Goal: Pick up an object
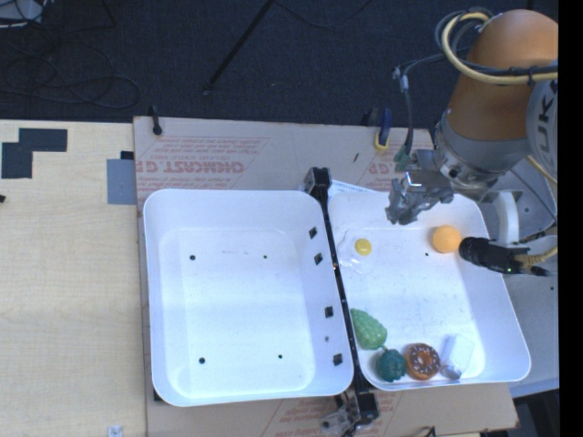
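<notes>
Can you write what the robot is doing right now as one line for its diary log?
task: pick up an object | gripper: above right bin, far end | holding: nothing seen | nearest: yellow ball, orange ball

You've got two white bins: left bin [232, 299] plain white w/ small dark dots, right bin [492, 335] same white. In the right one: orange ball [445, 238], small yellow disc [363, 247], light green lump [368, 328], dark teal lump [392, 365], brown donut [422, 360] w/ pale speckles, whitish block [458, 353]. Arm [501, 71] is orange up top, grey below; pincer [405, 203] dark grey. Counter [64, 289] is pale wood w/ grey squares; cardboard [228, 157] tan w/ red print.
</notes>
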